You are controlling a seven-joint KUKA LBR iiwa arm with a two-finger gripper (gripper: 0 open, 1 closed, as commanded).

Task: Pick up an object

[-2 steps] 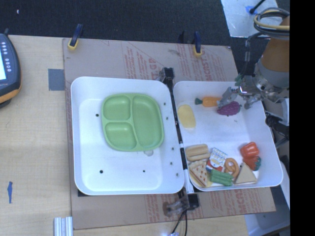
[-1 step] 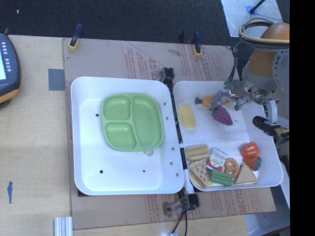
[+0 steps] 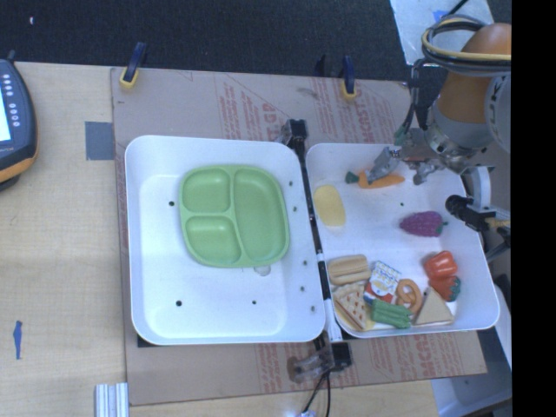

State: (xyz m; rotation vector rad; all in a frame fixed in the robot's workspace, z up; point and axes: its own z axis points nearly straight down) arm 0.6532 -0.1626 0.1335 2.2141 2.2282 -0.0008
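My gripper (image 3: pixel 402 167) hangs over the far end of the right bin (image 3: pixel 473 233), its two fingers spread open. Its left fingertip (image 3: pixel 382 161) sits right at an orange toy carrot (image 3: pixel 387 181) with a green top, which lies flat on the bin floor. The carrot lies below and beside that finger, and I see nothing clamped between the fingers. Other toy foods in this bin: a yellow piece (image 3: pixel 328 205), purple grapes (image 3: pixel 421 224), a red pepper (image 3: pixel 440 266) and a hot dog bun (image 3: pixel 347 268).
The near end of the right bin holds a crowded pile: a waffle (image 3: pixel 350 305), a pretzel (image 3: pixel 407 294), a green bean (image 3: pixel 388 314) and a bread slice (image 3: pixel 436 311). The left bin (image 3: pixel 148 259) holds a green divided plate (image 3: pixel 234 215). A handheld pendant (image 3: pixel 13 120) lies far left.
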